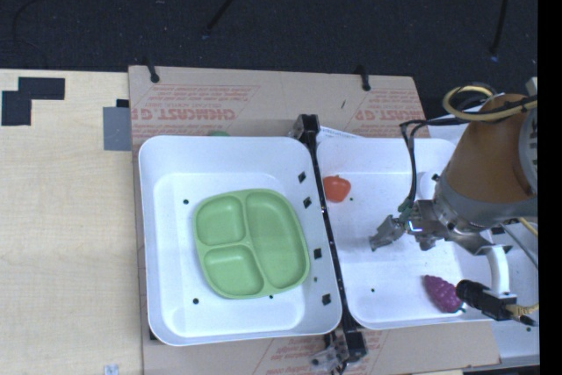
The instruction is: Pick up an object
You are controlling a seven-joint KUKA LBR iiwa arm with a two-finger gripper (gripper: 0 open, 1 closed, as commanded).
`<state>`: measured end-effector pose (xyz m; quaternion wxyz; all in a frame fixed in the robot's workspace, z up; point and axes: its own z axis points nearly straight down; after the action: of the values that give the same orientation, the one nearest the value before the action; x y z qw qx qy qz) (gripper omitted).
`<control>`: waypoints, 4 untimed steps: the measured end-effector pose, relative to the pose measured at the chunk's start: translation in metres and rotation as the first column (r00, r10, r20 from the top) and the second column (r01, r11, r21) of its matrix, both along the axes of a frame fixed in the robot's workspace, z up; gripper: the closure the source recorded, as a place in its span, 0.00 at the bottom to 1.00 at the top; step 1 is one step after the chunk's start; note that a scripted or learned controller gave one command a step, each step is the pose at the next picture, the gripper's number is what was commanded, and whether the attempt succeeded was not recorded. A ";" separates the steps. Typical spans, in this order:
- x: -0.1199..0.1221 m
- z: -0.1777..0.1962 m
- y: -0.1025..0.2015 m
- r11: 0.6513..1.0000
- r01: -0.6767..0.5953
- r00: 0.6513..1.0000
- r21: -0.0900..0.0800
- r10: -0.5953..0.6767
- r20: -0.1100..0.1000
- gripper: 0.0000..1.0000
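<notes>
The small orange object point(336, 187) at the right bin's point(386, 316) far left looks light and rounded, best pinched across its middle; the end effector point(384, 236) hovers nearby, its opening unclear.

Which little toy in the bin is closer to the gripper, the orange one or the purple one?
The purple toy is closer. It lies just below and right of the gripper, while the orange toy sits farther off, by the divider.

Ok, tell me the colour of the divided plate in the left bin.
Light green. The divided plate shows clearly in the camera view, lying in the left bin.
</notes>
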<state>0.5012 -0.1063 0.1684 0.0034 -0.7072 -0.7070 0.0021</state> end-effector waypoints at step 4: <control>-0.011 -0.010 0.009 1.000 -0.001 1.000 -0.002 0.001 0.009 1.00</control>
<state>0.4900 -0.0976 0.1589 -0.0004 -0.7069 -0.7073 -0.0007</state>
